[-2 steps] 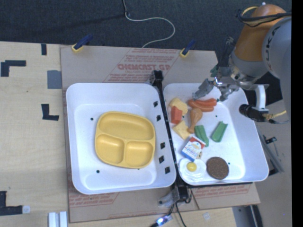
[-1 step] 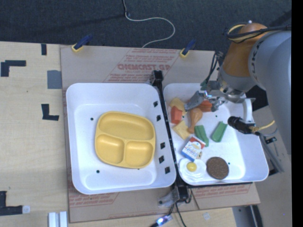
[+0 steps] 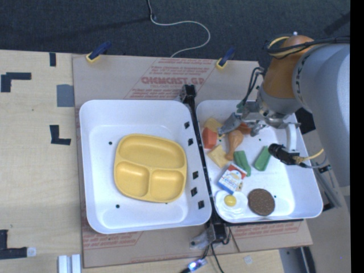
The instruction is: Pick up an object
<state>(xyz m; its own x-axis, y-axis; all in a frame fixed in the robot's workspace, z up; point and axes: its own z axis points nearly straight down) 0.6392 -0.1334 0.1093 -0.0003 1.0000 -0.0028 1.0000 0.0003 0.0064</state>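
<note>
Gripper [image 3: 242, 122] low in right bin [image 3: 296, 195], just above orange carrot [image 3: 234, 141]; open or closed, cannot tell. Nothing visibly lifted yet. Pick still to do.

**Arm Blocks View of Right Bin's Far Corner**

The arm [image 3: 318, 90] runs off the frame's right edge and covers the right bin's [image 3: 301, 206] far corner. The tool [image 3: 242, 124] hangs over the toy food pile [image 3: 222, 144], partly hiding it; its fingers' spread is unclear. The small carton's [image 3: 231, 180] print is unreadable.
</note>
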